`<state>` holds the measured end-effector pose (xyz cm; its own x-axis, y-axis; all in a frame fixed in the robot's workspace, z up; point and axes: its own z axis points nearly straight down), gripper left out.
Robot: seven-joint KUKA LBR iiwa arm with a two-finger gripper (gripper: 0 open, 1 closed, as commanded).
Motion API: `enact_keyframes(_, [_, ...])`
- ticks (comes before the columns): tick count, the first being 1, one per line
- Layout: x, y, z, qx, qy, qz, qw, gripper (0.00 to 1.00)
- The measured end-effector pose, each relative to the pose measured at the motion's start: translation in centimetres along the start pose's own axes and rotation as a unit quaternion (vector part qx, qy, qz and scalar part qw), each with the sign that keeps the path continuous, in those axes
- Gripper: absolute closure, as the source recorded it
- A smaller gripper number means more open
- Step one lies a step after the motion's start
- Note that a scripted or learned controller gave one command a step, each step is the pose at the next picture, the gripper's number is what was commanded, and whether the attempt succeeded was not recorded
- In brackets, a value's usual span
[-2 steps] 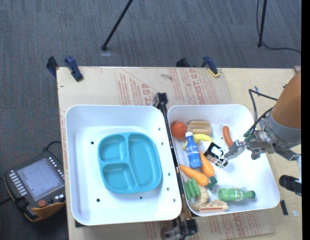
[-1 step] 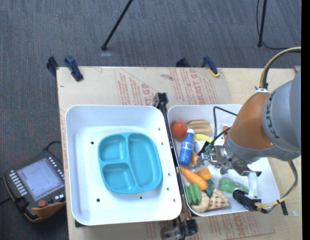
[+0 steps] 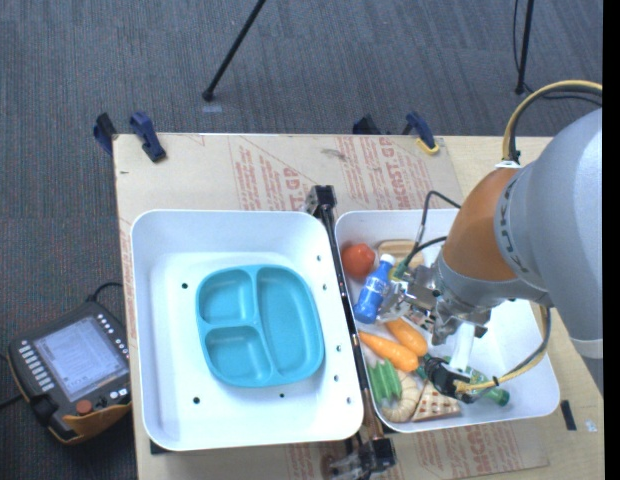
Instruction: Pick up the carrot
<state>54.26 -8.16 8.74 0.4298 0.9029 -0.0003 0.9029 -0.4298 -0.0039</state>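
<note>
From the overhead camera, the arm (image 3: pixel 530 228) reaches in from the right over the right bin (image 3: pixel 545 393), which is crowded with toy food. The gripper (image 3: pixel 452 330) hangs low over the middle of that bin; whether it is apart or together cannot be told.

There are two orange carrot-like pieces: one carrot (image 3: pixel 389 348) lies just left of the gripper toward the bin's left wall, and a second piece (image 3: pixel 407 335) lies right beside it, closer to the tool. A tomato (image 3: pixel 358 259) and a blue bottle (image 3: pixel 373 288) sit farther back; green pieces (image 3: pixel 385 379) and a cracker (image 3: pixel 427 404) lie nearer.

The left bin (image 3: pixel 150 268) holds a blue divided plate (image 3: pixel 260 324).

The step looks like the approach, nothing visibly grasped. The next move calls for lining up across a carrot's narrow width without catching its neighbours.

Red printing on the bench board (image 3: pixel 290 173) is upside down and not legible.
</note>
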Motion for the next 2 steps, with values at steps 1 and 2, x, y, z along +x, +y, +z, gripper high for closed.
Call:
enact_keyframes(1, [8.1, 7.4, -10.2, -0.002, 0.001, 0.041, 0.9991, 0.00])
enact_keyframes(2, [4.1, -0.9, -10.0, 0.001, 0.000, 0.095, 0.9955, 0.00])
